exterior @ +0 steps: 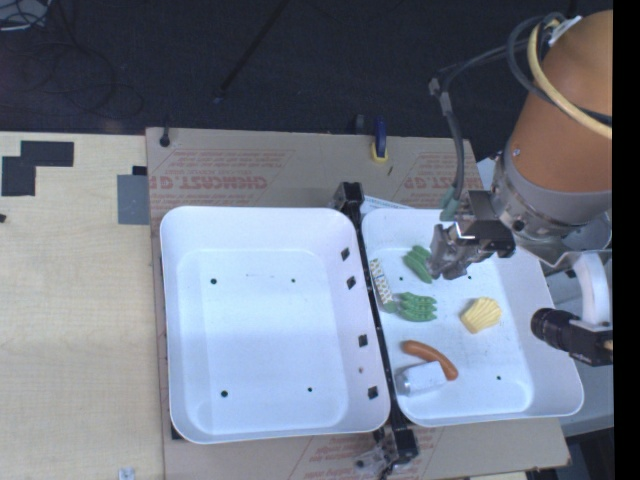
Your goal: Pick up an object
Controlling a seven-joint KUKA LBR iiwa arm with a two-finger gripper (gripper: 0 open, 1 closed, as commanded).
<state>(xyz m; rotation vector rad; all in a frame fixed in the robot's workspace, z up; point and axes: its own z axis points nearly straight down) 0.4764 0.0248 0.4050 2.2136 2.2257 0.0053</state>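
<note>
The gripper [447,260] hangs over the right bin [540,393], just beside a green piece [417,264]; I cannot tell its state. A yellow piece [481,315] and sausage [430,358] lie nearby.

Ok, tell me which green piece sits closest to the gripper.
The upper green piece, right beside the gripper; the other green piece lies lower, by the bin divider.
</note>
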